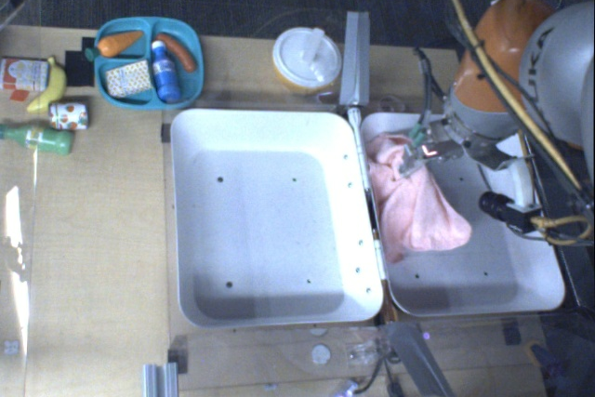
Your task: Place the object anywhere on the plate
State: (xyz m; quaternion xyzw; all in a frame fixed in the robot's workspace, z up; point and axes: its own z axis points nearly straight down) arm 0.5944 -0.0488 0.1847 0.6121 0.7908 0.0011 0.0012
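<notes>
The gripper point(420, 147) sits low over the far part of the right bin point(521, 284), and its fingers meet the top edge of a pink cloth point(414, 205). A fold of that cloth appears to be bunched up between the fingers, so they look closed on it, though the tips are small and partly buried in the fabric. From the fingers the cloth spreads toward the camera and a little to the view's left, lying crumpled against the bin's left wall and fanning out onto the bin floor. Behind the fingers, toward the view's right, the grey arm point(558, 70) rises with its orange band point(497, 42), a yellow cable looping past it. Left of the fingers, across the shared walls, lies the left bin point(270, 293). Beyond the fingers and to their left, on the bench point(84, 256), stands a round white lidded cup point(308, 59) with a yellow rim. Farther left is a blue divided plate point(191, 42) carrying toy food and a small blue bottle. Farthest from the fingers, near the view's left edge, lie a banana point(48, 86), a small can point(68, 115) and a green bottle point(37, 138).
</notes>
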